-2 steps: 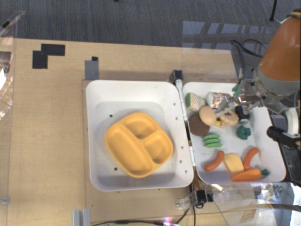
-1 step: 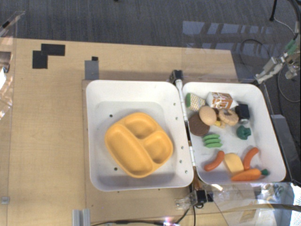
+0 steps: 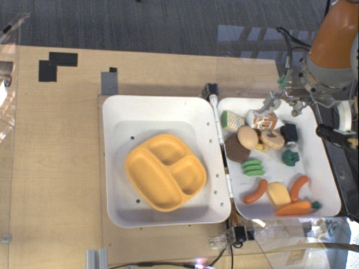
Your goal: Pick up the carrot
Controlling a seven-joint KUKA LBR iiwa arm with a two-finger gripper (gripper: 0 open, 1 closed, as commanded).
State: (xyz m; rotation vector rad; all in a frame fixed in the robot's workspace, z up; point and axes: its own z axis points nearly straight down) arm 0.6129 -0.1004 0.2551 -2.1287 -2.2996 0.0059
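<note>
The carrot point(image 3: 293, 208) is orange with a green stub at its right end. It lies flat along the front wall of the right bin point(image 3: 331, 172), near the front right corner, touching a yellow block point(image 3: 279, 194). My gripper point(image 3: 283, 105) hangs over the far edge of that bin, well behind the carrot. Its fingers stand spread, and it is open with nothing between them.
The right bin also holds two red sausages point(image 3: 255, 192) point(image 3: 299, 186), a green pea pod point(image 3: 253, 167), broccoli point(image 3: 290, 157), a brown cookie point(image 3: 236, 149), a bun point(image 3: 247, 137), a donut point(image 3: 273, 139), a black cube point(image 3: 288, 132) and a small carton point(image 3: 263, 119). A yellow divided plate point(image 3: 165, 171) lies in the left bin point(image 3: 112, 206).
</note>
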